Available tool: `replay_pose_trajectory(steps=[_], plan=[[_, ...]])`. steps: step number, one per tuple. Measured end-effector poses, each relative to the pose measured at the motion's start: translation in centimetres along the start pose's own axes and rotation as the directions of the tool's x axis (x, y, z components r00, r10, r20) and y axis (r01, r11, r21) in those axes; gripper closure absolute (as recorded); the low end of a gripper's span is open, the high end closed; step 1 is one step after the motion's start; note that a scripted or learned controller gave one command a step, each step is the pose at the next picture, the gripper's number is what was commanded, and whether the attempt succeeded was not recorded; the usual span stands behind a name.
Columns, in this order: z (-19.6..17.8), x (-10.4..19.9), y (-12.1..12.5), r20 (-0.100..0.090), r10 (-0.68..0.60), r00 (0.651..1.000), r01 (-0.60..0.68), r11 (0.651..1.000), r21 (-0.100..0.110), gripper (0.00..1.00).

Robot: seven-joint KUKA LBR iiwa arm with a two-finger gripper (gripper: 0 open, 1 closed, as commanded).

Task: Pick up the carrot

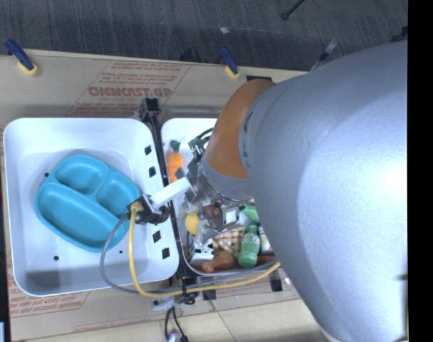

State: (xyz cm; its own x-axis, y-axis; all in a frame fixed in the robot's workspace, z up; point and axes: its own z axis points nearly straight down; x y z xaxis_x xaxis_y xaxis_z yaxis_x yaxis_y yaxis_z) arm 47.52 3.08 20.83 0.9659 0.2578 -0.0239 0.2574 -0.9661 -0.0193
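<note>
**Arm over the right bin, carrot at the divider**

Though the carrot lies in plain sight, upright along the left wall of the right bin with its green top pointing away from the camera, much of that bin is covered by the grey arm and its orange band. The gripper hangs low among clutter just past the carrot's near end: a yellow piece, a green bottle, a brown item and other small things too tangled to name. Whether its fingers are apart or closed cannot be made out, nor whether they touch anything. A yellow cable and a grey one loop out over the left bin, which holds a blue divided plate. The right bin's far side is hidden under the arm.
</note>
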Motion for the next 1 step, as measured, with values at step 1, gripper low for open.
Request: replay_pose_trajectory(steps=[1], plan=[[-0.89, 0.05, -0.16, 0.007, -0.015, 1.0, 0.015, 1.0, 0.006, 1.0]])
